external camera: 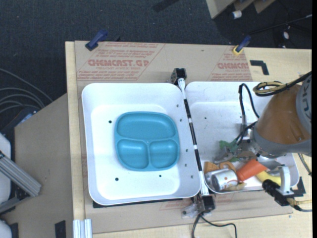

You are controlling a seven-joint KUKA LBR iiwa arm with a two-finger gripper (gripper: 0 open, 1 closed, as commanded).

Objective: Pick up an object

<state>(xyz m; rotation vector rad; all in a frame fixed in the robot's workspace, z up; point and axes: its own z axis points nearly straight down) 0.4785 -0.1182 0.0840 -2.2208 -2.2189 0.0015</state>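
Nearest the camera, along the front wall of the right bin (213, 98), a heap of small things lies packed together: a silver can (224, 179) on its side, an orange carrot-shaped toy (250, 169) just beside it, a yellow piece (274, 175) past that, and something green (229, 145) behind the can. Over this heap reaches the arm (282, 123), its orange band above the wrist. Its gripper (246, 150) sits low among the clutter, and whether the jaws are apart or together cannot be told. Left of the right bin, touching it, stands the left bin (96, 148), and a blue divided plate (147, 140) with three compartments lies at its middle.
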